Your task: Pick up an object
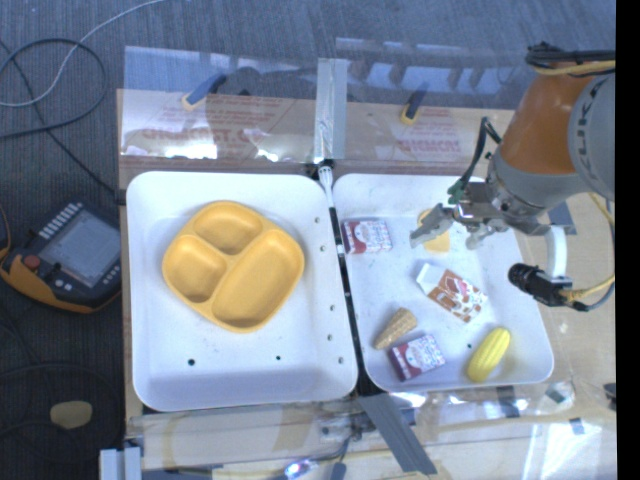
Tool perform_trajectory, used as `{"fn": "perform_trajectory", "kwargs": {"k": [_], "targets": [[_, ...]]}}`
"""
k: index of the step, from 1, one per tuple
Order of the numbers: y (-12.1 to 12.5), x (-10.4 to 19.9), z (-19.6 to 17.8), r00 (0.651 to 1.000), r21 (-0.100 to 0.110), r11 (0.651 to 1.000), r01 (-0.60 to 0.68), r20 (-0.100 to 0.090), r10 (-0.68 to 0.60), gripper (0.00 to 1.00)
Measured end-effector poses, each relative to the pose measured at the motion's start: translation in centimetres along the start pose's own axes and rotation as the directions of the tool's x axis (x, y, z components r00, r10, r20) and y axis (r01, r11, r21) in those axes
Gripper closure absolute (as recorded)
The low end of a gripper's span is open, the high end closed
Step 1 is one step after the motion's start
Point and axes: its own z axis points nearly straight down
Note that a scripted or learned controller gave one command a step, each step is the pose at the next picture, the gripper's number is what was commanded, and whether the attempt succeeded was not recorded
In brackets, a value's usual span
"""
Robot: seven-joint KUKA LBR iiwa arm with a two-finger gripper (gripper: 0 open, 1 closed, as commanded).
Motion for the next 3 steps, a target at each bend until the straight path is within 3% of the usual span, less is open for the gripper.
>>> {"fn": "perform_trajectory", "kwargs": {"k": [1,2,3], "targets": [[-3.0,-2.9,9.7,0.999,0.0,0.999,-0.044,0.001,0.044,0.0],[-5.9,-6.1,10.2,1.0,-0.02,0.999,0.026,0.005,-0.026,0.0],[-5.8,-6.0,9.4,1.0,-0.021,0.999,0.028,0.004,-0.027,1.0]]}}
